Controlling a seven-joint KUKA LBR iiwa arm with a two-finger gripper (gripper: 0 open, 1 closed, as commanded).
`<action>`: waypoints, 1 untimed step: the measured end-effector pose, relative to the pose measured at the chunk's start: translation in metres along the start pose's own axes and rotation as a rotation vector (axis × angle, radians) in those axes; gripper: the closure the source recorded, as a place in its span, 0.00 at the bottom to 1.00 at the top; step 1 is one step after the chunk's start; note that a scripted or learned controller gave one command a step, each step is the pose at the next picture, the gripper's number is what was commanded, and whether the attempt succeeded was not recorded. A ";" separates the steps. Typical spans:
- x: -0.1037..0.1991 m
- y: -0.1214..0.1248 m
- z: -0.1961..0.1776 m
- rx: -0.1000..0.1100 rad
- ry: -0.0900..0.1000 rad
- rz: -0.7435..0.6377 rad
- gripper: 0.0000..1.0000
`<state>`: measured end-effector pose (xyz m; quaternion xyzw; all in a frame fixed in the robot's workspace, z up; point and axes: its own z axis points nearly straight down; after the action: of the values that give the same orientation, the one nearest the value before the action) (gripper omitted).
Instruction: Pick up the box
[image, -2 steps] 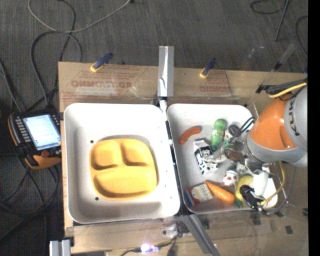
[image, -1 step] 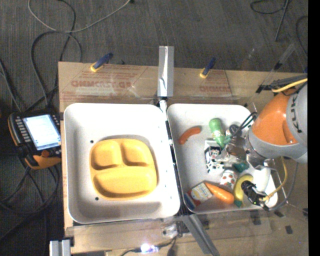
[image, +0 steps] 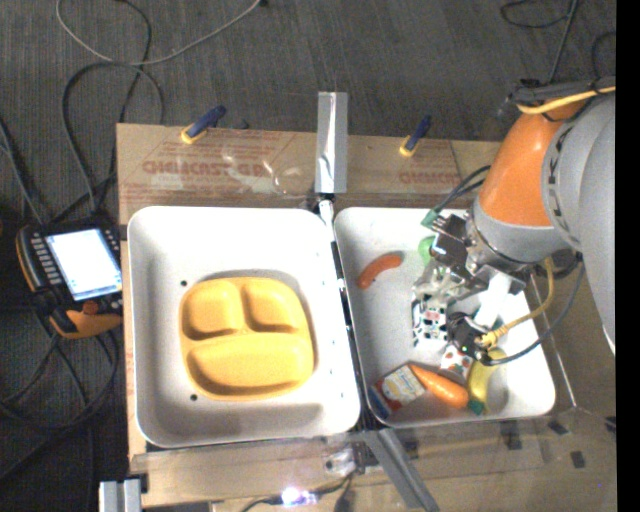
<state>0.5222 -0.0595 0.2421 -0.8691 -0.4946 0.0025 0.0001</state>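
Dark carpet under a cardboard-topped bench, yellow sectioned plastic tray (image: 247, 335) in the left white bin (image: 150, 300), small red-and-white carton box (image: 402, 386) low in the right white bin (image: 530, 395) touching an orange carrot (image: 440, 386), gripper (image: 440, 300) above, finger state impossible to tell.

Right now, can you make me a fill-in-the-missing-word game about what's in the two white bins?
1. The yellow tray with three sections lies in the ____ bin.
2. The carrot lying beside the box is coloured ____.
3. The gripper hangs above the ____ bin.
4. The sausage lies near the wall that ____ the two bins.

Missing words: left; orange; right; divides
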 end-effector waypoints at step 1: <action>-0.004 -0.043 -0.192 -0.005 0.001 0.147 1.00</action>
<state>0.4845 -0.0403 0.4342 -0.9030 -0.4296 0.0008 -0.0018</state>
